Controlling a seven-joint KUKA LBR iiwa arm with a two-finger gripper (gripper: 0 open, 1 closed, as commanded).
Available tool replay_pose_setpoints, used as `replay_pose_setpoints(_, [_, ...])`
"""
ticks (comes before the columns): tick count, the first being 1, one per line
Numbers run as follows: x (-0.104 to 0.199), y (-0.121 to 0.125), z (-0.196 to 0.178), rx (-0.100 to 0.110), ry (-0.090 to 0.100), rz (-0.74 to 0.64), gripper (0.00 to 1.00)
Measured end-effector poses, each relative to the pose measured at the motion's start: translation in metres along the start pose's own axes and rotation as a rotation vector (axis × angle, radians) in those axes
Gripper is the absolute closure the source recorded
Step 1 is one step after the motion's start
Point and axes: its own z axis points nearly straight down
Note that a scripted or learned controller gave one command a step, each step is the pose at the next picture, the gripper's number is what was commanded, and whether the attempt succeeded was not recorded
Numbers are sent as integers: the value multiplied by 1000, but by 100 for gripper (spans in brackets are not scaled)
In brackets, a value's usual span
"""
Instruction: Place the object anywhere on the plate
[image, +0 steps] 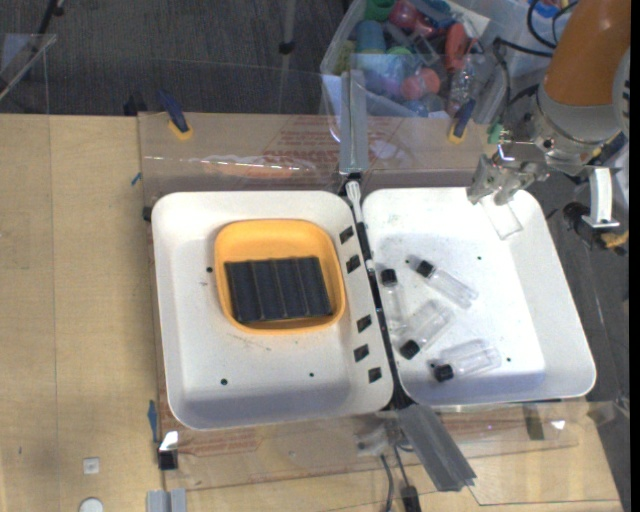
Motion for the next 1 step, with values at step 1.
replay_pose_setpoints(1, [-3,0,-23,0,0,-200,100])
